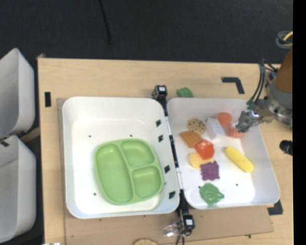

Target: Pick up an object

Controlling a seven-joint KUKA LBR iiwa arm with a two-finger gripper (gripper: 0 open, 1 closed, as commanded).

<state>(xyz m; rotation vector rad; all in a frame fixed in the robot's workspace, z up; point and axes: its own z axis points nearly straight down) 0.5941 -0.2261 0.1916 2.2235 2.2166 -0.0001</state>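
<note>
Camera view: fingers [243, 125] low in right bin [262, 152], near its right wall, just beside small orange-red piece [235, 132]; apart or together, cannot tell. Yellow corn [239, 158] below, free room around.

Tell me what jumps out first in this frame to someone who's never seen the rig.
The green divided tray, lying alone in the left bin, draws the eye first. Next comes the bright scatter of toy food in the right bin: a red tomato, a yellow corn cob, a purple grape bunch and a green leafy piece. The gripper reaches in from the right, low over the bin's upper right part by a small orange piece.
</note>
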